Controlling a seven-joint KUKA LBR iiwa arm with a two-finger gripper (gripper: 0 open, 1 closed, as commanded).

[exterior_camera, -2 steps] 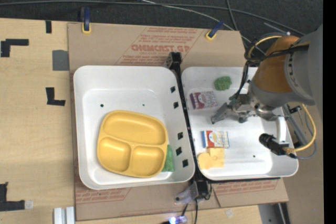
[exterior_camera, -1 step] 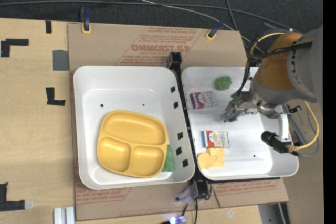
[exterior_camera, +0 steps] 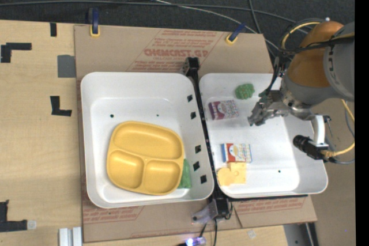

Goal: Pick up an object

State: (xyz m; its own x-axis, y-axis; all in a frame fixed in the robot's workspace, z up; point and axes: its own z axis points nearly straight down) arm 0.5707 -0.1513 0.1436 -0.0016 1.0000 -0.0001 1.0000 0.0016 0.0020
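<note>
Purple packet (exterior_camera: pixel 223 109) lying at nine o'clock of gripper (exterior_camera: pixel 258 117), long axis crosswise; jaws' state: cannot tell.

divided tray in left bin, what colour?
Yellow. The divided tray lies in the left bin, clearest in the camera view.

Divided tray (exterior_camera: pixel 146 157) in left bin (exterior_camera: pixel 92 95), carton (exterior_camera: pixel 236 153), packet (exterior_camera: pixel 223 109) in right bin (exterior_camera: pixel 305 178)

In the right bin (exterior_camera: pixel 288 181) we see a green lump (exterior_camera: pixel 244 90), a purple packet (exterior_camera: pixel 223 109), a blue-and-red carton (exterior_camera: pixel 236 152) lying flat, and a yellow piece (exterior_camera: pixel 232 174) touching it.
</note>
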